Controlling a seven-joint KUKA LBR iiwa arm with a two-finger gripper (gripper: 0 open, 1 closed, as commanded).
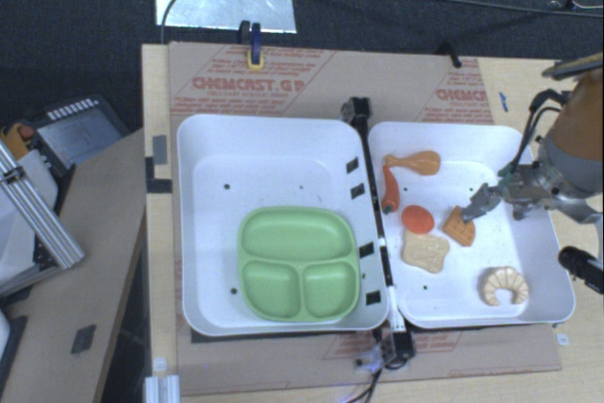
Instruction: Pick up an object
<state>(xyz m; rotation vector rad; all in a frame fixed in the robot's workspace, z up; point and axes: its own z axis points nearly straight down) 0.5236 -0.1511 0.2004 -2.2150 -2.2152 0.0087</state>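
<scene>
My gripper (479, 203) reaches in from the right and hangs low over the right bin (543, 231). Its tip is just above and to the right of a small orange waffle piece (460, 228) that lies on the bin floor. Left of that piece is a red tomato slice (418, 220), and a pale bread slice (426, 251) lies below it. A tan drumstick (415, 163) and an orange-red carrot (389, 190) lie near the bin's left wall. A croissant (503, 285) rests at the front right.
The left bin (217, 165) holds a green three-part plate (297, 261). A black divider (371, 203) runs between the bins. Cardboard (283, 80) lies under both. A grey box (71, 132) and a metal rail (38, 212) stand off to the left.
</scene>
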